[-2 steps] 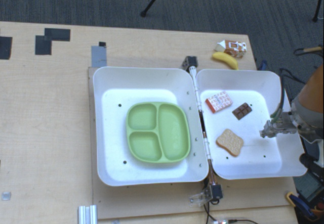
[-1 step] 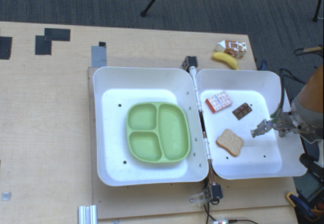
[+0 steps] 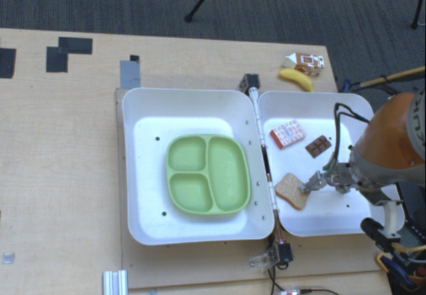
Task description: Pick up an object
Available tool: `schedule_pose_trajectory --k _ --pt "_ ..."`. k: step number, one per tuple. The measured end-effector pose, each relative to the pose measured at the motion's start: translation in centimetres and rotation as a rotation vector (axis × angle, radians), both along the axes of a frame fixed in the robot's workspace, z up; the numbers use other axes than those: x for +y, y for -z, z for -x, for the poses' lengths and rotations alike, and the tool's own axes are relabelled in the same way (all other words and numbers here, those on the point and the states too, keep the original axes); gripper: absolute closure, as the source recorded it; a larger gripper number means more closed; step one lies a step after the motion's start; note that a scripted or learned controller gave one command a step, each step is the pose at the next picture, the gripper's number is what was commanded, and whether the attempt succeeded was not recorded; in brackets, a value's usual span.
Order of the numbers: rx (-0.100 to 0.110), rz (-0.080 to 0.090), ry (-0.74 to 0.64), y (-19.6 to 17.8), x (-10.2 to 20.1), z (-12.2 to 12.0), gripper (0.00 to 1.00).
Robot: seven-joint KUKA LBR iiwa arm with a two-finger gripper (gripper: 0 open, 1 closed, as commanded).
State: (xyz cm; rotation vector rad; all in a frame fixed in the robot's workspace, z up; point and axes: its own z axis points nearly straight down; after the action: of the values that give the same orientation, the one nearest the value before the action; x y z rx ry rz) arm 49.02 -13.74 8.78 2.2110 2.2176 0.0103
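Note:
In the right bin (image 3: 346,224) lie a slice of toast (image 3: 291,190), a red-and-white packet (image 3: 287,134) and a small brown chocolate bar (image 3: 318,146). My gripper (image 3: 314,182) hangs low over this bin, its tips right at the toast's right edge. The grey arm with its orange band comes in from the right. Nothing shows between the fingers.
The left bin (image 3: 143,154) holds a green three-compartment plate (image 3: 208,174). A banana (image 3: 295,78) and a small carton (image 3: 306,60) lie on the bench behind the right bin. Cables and clamps sit at the bins' front edge (image 3: 276,254).

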Motion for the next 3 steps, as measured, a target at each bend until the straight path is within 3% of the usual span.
schedule_pose_trajectory --k 1,2,3 --pt "-0.004 0.001 -0.001 -1.1 0.0 -0.2 1.0" --pt "-0.004 0.001 -0.001 -1.1 0.0 -0.2 0.0" --pt "-0.007 0.0 -0.003 -2.2 0.0 -0.3 1.0"
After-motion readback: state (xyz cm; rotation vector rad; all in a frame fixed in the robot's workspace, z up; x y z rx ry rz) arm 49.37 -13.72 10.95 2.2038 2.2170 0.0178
